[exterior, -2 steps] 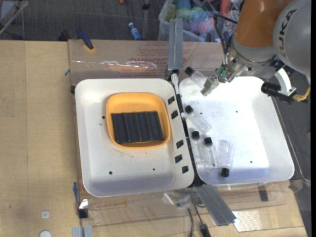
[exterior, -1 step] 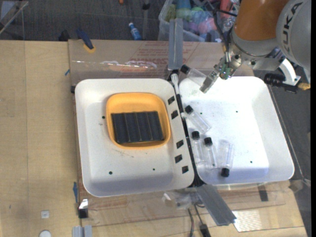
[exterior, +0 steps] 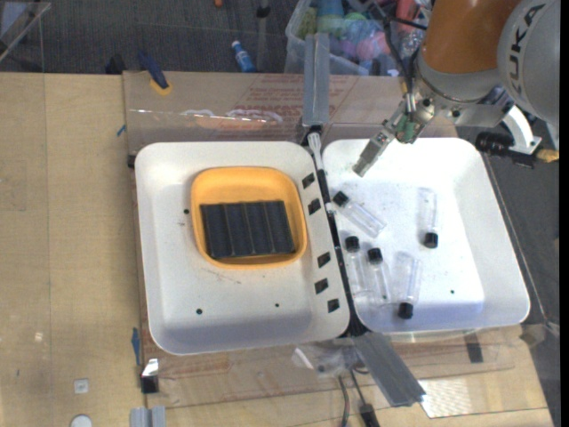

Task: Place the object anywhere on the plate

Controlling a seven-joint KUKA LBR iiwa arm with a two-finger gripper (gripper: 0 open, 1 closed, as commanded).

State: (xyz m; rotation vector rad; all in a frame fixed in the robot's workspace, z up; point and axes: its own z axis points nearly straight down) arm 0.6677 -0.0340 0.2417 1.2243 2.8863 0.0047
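Observation:
An orange-yellow plate (exterior: 249,183) sits in the left bin (exterior: 169,265). A black ridged rectangular block (exterior: 248,229) lies flat on the plate, filling most of its middle. My gripper (exterior: 367,161) hangs over the back left corner of the right bin (exterior: 498,265), slanting down to the left from the orange-banded wrist (exterior: 467,16). It is well to the right of the plate and above the bin floor. I see nothing in it.
Several clear vials with black caps lie in the right bin, among them one near the divider (exterior: 359,213), one at right (exterior: 428,217) and one at front (exterior: 407,285). A black clip strip (exterior: 322,229) runs between the bins. A box of clutter (exterior: 364,12) stands behind.

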